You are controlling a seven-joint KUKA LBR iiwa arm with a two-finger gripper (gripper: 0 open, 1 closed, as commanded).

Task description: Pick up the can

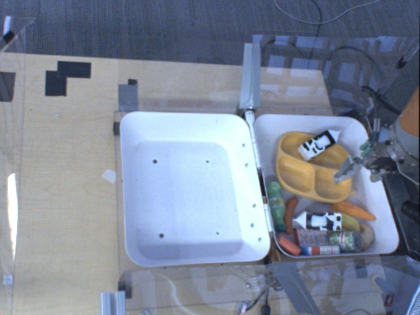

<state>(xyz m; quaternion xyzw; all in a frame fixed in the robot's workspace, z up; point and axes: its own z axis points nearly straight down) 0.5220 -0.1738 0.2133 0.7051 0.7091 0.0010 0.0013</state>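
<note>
While end effector [348, 169], grip unreadable, hovers over yellow dish [295, 176] | bins: 2 | can [328, 241]: 1 | cows: 2

Pale wood-tone desk [65, 195], black block patches at far-left top. Two white bins: left bin [190, 189] plain white with few dark dots; right bin [262, 136] white, beside it. Inside right bin: mustard-yellow divided dish [308, 176]; black-and-white cow-patterned carton [317, 144] on the dish; second black-and-white cow-patterned item [323, 221] below the dish. Orange carrot [353, 209] right of that. Green bottle [275, 199] left of the dish, red-orange pieces [289, 215] just beside it. Can [328, 241] lying below the dish, multicoloured label: red, green, white. Grey metallic claw [348, 169] at dish's right edge. Dark blue-grey carpet [164, 18] above the desk.
</note>
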